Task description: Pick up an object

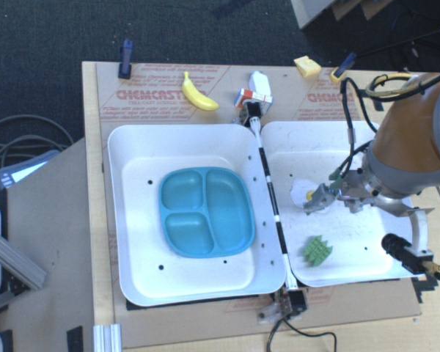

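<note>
A small green bumpy object (317, 249) lies in the right bin (330, 141), near its front edge. A pale white lump (301, 191), hard to make out, rests on the bin floor near the left wall. My gripper (315, 199) hangs low over the right bin, its tip right beside the pale lump and above and behind the green object. The grey arm (407, 145) reaches in from the right and hides the bin's right part. No object shows in the gripper.
The left bin (132, 167) holds a blue divided plate (205, 211). On the board behind the bins lie a banana (198, 94), a white and red item (258, 90), a yellow block (306, 66) and a blue clip (125, 57). Cables (352, 108) trail off the arm.
</note>
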Motion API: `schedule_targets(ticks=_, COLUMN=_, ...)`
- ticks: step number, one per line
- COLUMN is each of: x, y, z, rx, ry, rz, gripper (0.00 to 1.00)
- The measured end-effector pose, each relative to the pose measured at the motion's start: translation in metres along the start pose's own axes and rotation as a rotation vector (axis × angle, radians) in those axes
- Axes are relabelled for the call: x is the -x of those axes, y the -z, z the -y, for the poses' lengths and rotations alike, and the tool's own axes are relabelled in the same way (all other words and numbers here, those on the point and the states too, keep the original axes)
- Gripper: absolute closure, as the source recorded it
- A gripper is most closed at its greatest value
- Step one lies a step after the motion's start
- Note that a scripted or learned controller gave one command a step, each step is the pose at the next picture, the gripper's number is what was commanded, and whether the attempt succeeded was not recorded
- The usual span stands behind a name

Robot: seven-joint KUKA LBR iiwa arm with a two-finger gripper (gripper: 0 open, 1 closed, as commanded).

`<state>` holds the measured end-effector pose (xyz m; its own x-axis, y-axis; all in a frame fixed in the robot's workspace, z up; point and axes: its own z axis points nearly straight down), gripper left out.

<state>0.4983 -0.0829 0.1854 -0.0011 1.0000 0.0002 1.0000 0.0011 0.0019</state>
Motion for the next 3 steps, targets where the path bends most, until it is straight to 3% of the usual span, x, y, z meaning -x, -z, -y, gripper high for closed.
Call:
schedule_targets(ticks=1, x=0.009, y=-0.086, z=0.02, rx=-0.005, ry=-0.002, rz=0.0, gripper=0.0)
schedule_targets(ticks=2, x=0.06, y=-0.1, z=-0.081, rx=0.001, ry=-0.001, rz=0.001, gripper=0.0)
schedule_targets(ticks=3, x=0.059, y=-0.089, z=-0.082, rx=0.003, ry=0.001, rz=0.002, gripper=1.0)
